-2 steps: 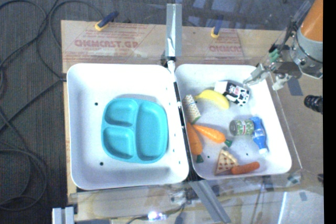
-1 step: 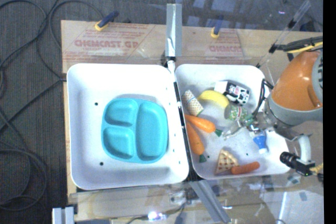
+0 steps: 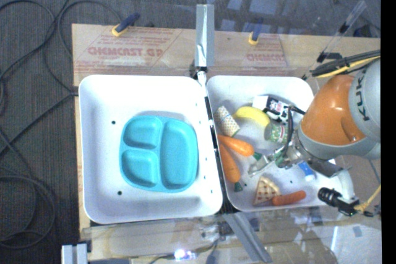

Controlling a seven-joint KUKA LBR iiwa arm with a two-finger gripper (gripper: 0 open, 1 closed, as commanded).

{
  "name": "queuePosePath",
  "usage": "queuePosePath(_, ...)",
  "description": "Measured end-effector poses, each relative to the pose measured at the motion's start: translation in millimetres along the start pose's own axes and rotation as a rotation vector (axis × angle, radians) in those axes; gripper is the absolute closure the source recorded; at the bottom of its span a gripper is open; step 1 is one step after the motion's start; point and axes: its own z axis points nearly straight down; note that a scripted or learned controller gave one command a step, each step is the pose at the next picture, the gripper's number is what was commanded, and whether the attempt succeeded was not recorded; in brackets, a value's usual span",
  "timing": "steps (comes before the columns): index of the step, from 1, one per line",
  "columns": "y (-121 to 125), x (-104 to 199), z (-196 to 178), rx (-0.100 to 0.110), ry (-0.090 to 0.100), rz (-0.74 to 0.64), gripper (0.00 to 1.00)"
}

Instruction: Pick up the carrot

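The carrot (image 3: 230, 164) lies in the right bin (image 3: 309, 88), hard against that bin's left wall, a long orange piece running from mid-height down toward the lower middle of the frame, its thin end pointing downward. A second, shorter orange piece (image 3: 237, 145) crosses just above it, slanting to the right, and the two look to be touching at their upper ends. Just above them sits a small cross-hatched, pale object (image 3: 227, 121), and to its right a yellow banana (image 3: 252, 115). Lower down in the same bin I can see a wedge of something tan with dark dots (image 3: 266, 190), and beside it, near the bottom wall, a reddish-orange sausage-like piece (image 3: 289, 198).

The arm (image 3: 337, 117) comes in from the right edge, its orange band big over the bin's right half. The pincer (image 3: 272, 157) hangs over the middle of the right bin, just right of the carrot and apart from it; whether its fingers are spread or pressed together I cannot tell, as the metal parts blur together there. Nothing orange shows between them.

The left bin (image 3: 99, 133) holds a turquoise divided tray (image 3: 160, 153) near its centre. Both bins rest on a table (image 3: 93, 52) of brownish board, with dark cables (image 3: 37, 21) on the floor at upper left.
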Motion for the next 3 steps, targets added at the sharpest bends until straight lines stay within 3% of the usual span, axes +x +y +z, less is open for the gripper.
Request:
queuePosePath(1,98,0,1,-0.005,0.001,-0.305,0.0)
queuePosePath(2,99,1,-9,-0.009,0.005,-0.306,1.0)
queuePosePath(3,104,53,-92,0.009,0.011,-0.184,1.0)
